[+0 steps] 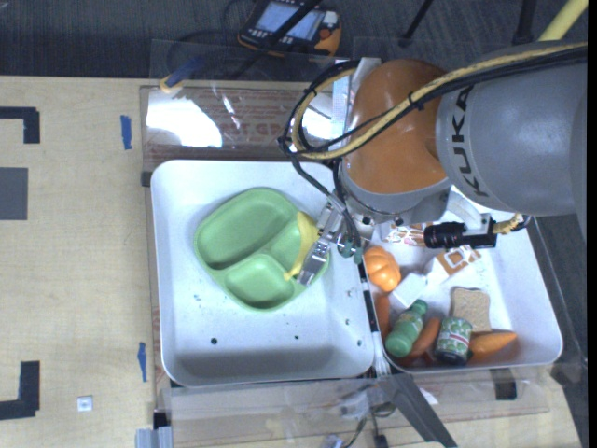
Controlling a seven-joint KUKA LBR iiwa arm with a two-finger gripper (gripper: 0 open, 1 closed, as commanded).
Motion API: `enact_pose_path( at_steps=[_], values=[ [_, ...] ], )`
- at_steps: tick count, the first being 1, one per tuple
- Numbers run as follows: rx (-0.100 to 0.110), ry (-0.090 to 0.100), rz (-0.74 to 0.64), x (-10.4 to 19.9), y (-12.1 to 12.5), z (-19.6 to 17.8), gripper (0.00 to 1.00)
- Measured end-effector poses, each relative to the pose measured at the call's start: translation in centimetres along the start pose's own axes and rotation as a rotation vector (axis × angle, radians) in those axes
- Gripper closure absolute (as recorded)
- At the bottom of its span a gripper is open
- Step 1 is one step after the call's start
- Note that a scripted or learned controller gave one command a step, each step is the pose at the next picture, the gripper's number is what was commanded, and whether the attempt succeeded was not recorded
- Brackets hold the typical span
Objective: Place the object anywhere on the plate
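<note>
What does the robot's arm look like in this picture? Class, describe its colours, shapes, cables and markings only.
The arm is a thick, rounded grey cylinder with dark "KUKA" lettering on its side. Near the wrist sits a glossy orange band. Black and yellowish cables loop over it. The gripper is slim, silvery metal.

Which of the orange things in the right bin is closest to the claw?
The round orange fruit at the bin's upper left, just beside the claw. The carrot-like pieces lie lower, along the bin's bottom.

Wooden bench [65, 278] bears two white bins [177, 325].
</note>
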State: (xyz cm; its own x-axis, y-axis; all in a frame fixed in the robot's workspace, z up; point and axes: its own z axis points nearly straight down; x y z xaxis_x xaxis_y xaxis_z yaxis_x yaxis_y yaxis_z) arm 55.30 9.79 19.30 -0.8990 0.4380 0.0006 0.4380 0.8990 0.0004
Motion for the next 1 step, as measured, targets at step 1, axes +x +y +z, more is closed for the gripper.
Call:
enact_pose_path(
  at_steps=[1],
  values=[
    [0.0, 0.0, 0.0, 0.0, 0.01, -0.01, 0.0]
  ],
)
